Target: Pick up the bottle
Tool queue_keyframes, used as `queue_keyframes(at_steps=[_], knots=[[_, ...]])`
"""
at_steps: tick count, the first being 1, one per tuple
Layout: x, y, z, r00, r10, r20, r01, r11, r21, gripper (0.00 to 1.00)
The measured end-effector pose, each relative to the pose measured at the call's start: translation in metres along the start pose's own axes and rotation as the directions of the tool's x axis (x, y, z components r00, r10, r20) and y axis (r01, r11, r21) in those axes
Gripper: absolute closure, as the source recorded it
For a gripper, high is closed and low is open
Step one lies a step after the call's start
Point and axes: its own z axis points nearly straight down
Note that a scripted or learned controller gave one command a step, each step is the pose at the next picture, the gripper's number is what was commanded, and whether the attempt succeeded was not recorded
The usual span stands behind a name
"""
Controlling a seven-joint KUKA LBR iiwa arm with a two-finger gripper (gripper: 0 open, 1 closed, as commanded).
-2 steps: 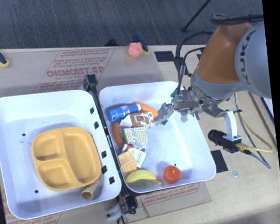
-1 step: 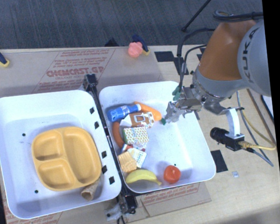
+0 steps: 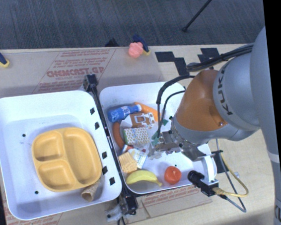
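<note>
A yellow divided plate (image 3: 65, 158) sits in the left bin (image 3: 6, 118). In the right bin (image 3: 128, 92), the bottle (image 3: 129, 111) lies near the far-left corner. The gripper (image 3: 159, 145) hovers over the clutter; its grip can't be told.

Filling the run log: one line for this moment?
arm over right bin | hand low among items | bottle lying at bin's back-left, not held

Grey arm (image 3: 251, 93) reaching in from the right, orange band (image 3: 202, 103) just above the wrist, wrist bent downward, gripper (image 3: 160, 145) low beneath it, cables looping beside the wrist
</note>
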Motion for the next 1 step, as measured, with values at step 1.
queue_keyframes(at_steps=[1], knots=[[0.0163, 0.0008, -0.1248, 0.992, 0.126, 0.001, -0.126, 0.992, -0.006, 1.0]])
